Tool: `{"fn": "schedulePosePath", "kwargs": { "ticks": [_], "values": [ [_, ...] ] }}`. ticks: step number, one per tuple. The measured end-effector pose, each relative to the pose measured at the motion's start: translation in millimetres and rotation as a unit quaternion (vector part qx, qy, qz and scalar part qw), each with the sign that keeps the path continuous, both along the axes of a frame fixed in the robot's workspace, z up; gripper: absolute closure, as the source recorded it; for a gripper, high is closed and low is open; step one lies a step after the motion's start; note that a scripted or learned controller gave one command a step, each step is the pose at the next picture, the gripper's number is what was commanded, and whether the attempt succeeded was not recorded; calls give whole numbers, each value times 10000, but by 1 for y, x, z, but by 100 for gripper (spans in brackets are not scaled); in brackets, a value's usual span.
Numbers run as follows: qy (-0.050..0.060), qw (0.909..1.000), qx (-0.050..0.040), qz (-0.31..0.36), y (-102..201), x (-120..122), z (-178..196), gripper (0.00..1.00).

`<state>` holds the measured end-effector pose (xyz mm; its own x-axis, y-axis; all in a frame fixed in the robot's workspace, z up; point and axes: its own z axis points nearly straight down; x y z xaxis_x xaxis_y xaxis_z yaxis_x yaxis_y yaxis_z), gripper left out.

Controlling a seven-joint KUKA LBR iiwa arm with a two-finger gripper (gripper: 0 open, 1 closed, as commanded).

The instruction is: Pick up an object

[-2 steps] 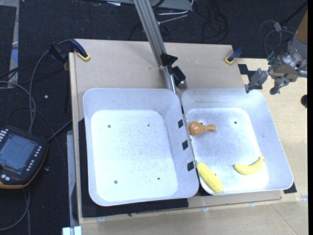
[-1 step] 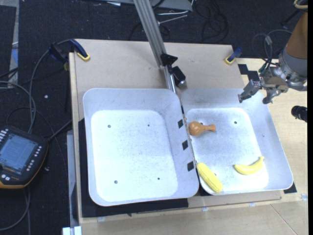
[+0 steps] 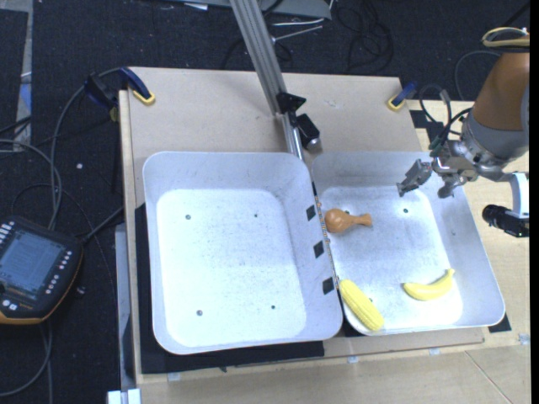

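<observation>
The right bin [image 3: 472, 251] holds 3 small things, any of which could serve as the object to pick up. A brown drumstick-shaped toy [image 3: 345, 220] lies near the bin's left wall, at about 9 o'clock from the bin's middle, its thin end pointing right. A corn cob [image 3: 360, 304] lies at about 7 o'clock, right against the lower-left corner and touching the wall between the 2 bins. A yellow banana [image 3: 430, 286] lies at about 5 o'clock, well apart from both, with bare floor all around it.

All 3 look like light, hard plastic play food: stiff, smooth, probably a little slippery, not fragile. The banana seems the easiest to take, across its narrow middle, since its curve would let the ends slide out. The drumstick would best be gripped across its round body, not its thin handle. The corn is the awkward one: the bin wall leaves little room for a finger on its left side.

The gripper [image 3: 429, 180] hangs over the right bin's upper edge, at about 1 o'clock, well apart from all 3 objects. Its 2 fingers stand spread with a clear gap between them, released, holding nothing and touching nothing I can see. The left bin [image 3: 152, 225] sits beside it at 9 o'clock.
</observation>
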<state>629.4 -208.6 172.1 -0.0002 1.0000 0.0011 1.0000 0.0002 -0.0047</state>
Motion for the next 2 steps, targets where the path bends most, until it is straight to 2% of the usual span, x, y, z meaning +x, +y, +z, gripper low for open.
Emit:
{"fn": "schedulePosePath", "kwargs": {
  "ticks": [1, 2],
  "values": [
    [-6, 10000, -1, 3, 3, 3, -43, 0],
    [-26, 10000, -7, 4, 3, 4, -31, 100]
  ]
}}
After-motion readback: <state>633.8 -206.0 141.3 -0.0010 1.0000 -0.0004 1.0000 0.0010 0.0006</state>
